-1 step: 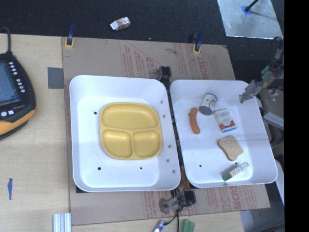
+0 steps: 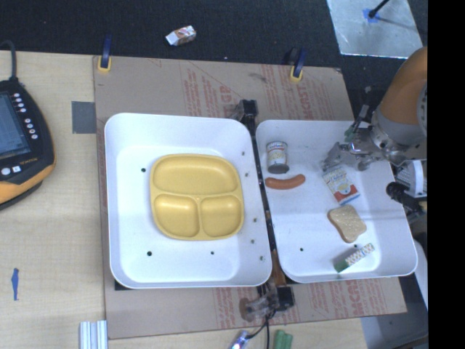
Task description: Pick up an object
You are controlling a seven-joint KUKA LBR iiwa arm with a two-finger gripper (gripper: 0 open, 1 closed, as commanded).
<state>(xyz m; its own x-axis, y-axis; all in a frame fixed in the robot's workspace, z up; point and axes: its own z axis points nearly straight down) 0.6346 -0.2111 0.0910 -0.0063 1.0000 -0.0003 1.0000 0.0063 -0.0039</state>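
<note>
A: What's the setting?

B: A pale wooden bench [image 2: 51, 267] with a brown cardboard sheet [image 2: 182, 86] clamped on it, dark floor behind. Two shallow white bins sit side by side on the cardboard. The left bin [image 2: 127, 260] holds a yellow divided tray [image 2: 196, 196].

A: And the right bin [image 2: 305, 264]?

B: A small tin can [image 2: 277, 156] stands near its upper left, with a sausage [image 2: 285, 182] lying just below it. Further right lies a small packet [image 2: 341, 185] with red on it, then a slice of bread [image 2: 347, 223] below that, and a little box [image 2: 355, 257] with a green end near the bottom edge.

A: Where's the gripper [image 2: 340, 158]?

B: At the upper right of that bin, low over the floor just above the packet. The arm [image 2: 404, 100] behind it is cut off at the right.

A: Open or closed?

B: I cannot tell. The metal parts blur together, and nothing can be made out between them.

A: Anything else hard to read?

B: The print on the packet and box is too small. A handheld controller [image 2: 18, 147] at the left edge is cut off. A crumpled wrapper [image 2: 181, 35] lies on the dark floor, and the bits by the bins' lower join are unclear.
</note>
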